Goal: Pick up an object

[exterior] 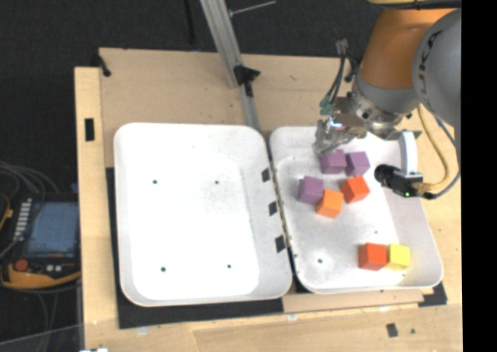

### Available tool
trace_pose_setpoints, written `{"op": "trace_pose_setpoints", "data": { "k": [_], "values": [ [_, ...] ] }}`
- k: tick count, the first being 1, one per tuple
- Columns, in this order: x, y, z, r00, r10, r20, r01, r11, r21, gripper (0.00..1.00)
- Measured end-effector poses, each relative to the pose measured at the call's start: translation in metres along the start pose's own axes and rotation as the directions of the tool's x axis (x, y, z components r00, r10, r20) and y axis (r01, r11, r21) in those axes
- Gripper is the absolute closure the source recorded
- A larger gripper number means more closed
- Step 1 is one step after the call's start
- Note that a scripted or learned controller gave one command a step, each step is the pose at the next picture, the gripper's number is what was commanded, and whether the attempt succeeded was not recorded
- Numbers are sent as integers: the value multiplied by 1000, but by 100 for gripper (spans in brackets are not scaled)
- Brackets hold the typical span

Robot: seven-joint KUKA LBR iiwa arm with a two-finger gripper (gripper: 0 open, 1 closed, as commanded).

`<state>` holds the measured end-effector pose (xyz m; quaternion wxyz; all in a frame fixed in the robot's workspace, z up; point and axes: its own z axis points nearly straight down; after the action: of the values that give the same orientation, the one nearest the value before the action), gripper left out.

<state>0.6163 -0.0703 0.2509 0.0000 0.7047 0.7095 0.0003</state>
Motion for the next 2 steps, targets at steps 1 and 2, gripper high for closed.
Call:
{"op": "trace_pose_setpoints", "data": {
  "k": [1,2],
  "values": [
    [47,5,13,1000,1,1,-1,1000,2,100],
    [100,12,22,1000,1,0,-1,1000,2,100]
  ]
}}
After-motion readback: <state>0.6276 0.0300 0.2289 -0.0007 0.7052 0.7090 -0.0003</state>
